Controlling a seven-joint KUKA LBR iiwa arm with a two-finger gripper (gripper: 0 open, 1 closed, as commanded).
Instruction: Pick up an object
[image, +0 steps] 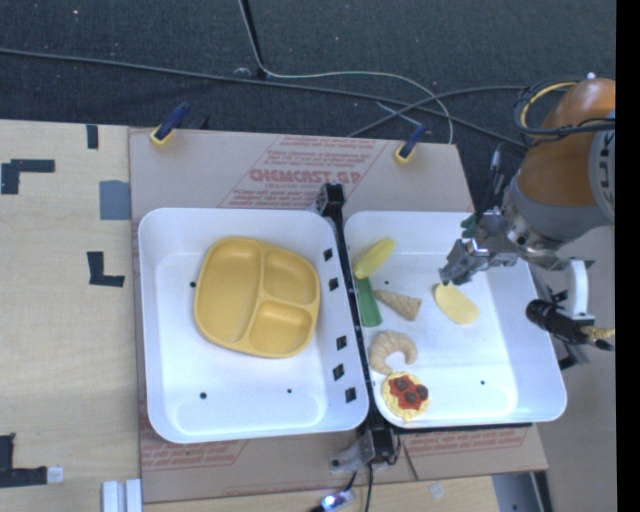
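Note:
The right bin (520, 385) holds several toy foods: a yellow corn cob (374, 257), a green strip (368, 302), a tan cone-shaped piece (399, 302), a pale yellow slice (457, 304), a beige croissant (392, 349) and a small pizza with red dots (404, 395). My gripper (459, 265) hangs over the right bin's upper right part, just above and left of the yellow slice. Its dark fingers point down and left, with no object visible between them.
The left bin (170, 300) carries a yellow divided plate (257, 296). A black divider (343, 300) runs between the bins. Yellow-and-blue clamps (170, 122) (410, 145) hold the cardboard sheet at the back. Cables cross the dark floor behind.

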